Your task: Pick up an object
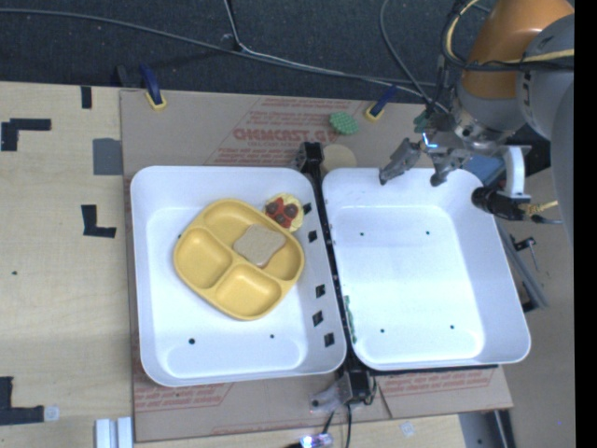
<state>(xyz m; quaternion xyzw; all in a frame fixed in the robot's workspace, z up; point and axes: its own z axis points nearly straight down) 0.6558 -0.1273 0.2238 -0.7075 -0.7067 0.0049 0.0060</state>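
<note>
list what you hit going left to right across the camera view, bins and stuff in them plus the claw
left bin → yellow divided tray → tan bread-like piece on the tray → small red and yellow item by the tray's far corner → right bin → claw, fingers spread

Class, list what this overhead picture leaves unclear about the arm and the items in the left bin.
- Small red and yellow item by the yellow tray: too small to identify.
- Arm: cut off by the right edge, camera view.
- Tan piece on the tray: too blurred to name.
</note>
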